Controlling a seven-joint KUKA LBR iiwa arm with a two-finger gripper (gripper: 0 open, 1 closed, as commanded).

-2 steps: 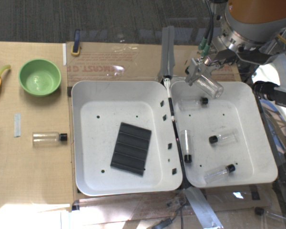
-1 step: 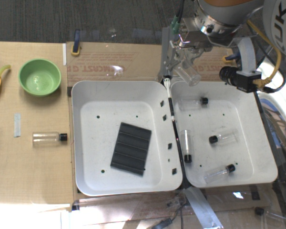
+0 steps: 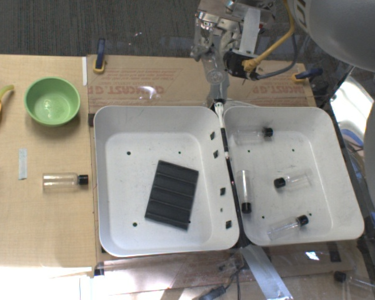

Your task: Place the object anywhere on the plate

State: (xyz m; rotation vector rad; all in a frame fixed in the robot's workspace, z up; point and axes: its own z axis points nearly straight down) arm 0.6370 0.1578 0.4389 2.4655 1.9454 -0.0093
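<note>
1. Arm [image 3: 337,17]: fills the 1 o'clock corner, grey and bulky, and leans toward 12 o'clock.
2. Surface [image 3: 37,230]: spreads tan under everything, bare toward 8 o'clock.
3. Left bin [image 3: 106,230]: sits white and shallow around centre and touches its twin along the 3 o'clock rim.
4. Right bin [image 3: 347,211]: lies at 3 o'clock from centre and carries four vials.
5. Plate [image 3: 172,194]: lies black and ribbed, flat and slightly skewed on the left bin's floor, toward 6 o'clock.
6. Green bowl [image 3: 52,101]: stands upright on the surface at 10 o'clock, well apart from both bins.
7. Jaws: hang at 12 o'clock, above the far end of the seam between the bins. Cannot tell whether open or closed.
8. Loose vial [image 3: 64,180]: lies on its side on the surface at 9 o'clock, cap toward the left bin.
9. Vials, clear with black caps, all in the right bin: far vial [image 3: 265,132], middle vial [image 3: 290,181], seam-side vial [image 3: 244,192], near vial [image 3: 287,225].
</note>
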